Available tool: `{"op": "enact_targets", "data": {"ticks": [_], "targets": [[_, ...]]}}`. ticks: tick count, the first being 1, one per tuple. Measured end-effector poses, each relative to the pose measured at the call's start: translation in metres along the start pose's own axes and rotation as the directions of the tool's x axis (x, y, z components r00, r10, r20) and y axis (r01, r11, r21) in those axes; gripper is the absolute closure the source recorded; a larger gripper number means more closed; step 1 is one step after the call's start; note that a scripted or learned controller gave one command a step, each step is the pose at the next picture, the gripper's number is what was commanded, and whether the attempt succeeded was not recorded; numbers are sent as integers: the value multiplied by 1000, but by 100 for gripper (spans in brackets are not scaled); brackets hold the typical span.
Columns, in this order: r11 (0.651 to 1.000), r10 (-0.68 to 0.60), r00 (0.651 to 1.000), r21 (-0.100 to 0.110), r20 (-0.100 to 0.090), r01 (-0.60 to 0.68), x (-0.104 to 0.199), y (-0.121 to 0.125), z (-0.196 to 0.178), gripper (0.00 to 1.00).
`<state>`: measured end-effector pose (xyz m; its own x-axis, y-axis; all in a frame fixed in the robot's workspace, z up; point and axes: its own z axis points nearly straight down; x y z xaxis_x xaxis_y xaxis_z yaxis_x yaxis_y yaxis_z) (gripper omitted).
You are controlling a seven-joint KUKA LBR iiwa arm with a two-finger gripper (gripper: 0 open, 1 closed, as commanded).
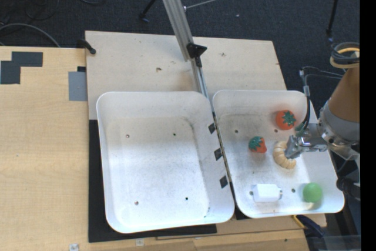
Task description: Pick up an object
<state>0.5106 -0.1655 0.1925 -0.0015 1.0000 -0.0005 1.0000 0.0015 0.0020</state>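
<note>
The right bin [235,103] holds several small objects. A red tomato-like ball [285,119] lies near its far right wall. A red strawberry with a green cap [257,144] sits near the middle. A beige croissant-shaped piece [284,159] lies just right of it. A white block [265,191] and a green ball [312,192] rest near the front wall. My gripper [294,147] reaches in from the right and sits low over the beige piece's upper right end, touching or almost touching it.
The left bin [111,126] stands beside the right one, with black clips [216,153] along the shared wall. A slanted metal bar [176,14] rises behind the bins. The arm's body [346,109] overhangs the right bin's right wall.
</note>
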Motion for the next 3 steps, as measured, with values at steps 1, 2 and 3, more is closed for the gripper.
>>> {"op": "enact_targets", "data": {"ticks": [1, 2, 3], "targets": [[1000, 2, 1000, 1, 0, -2, -1, 1, -31, 100], [1000, -4, 1000, 3, -3, 4, 55, 16, -39, 100], [1000, -4, 1000, 4, -3, 4, 110, 25, -45, 100]]}}
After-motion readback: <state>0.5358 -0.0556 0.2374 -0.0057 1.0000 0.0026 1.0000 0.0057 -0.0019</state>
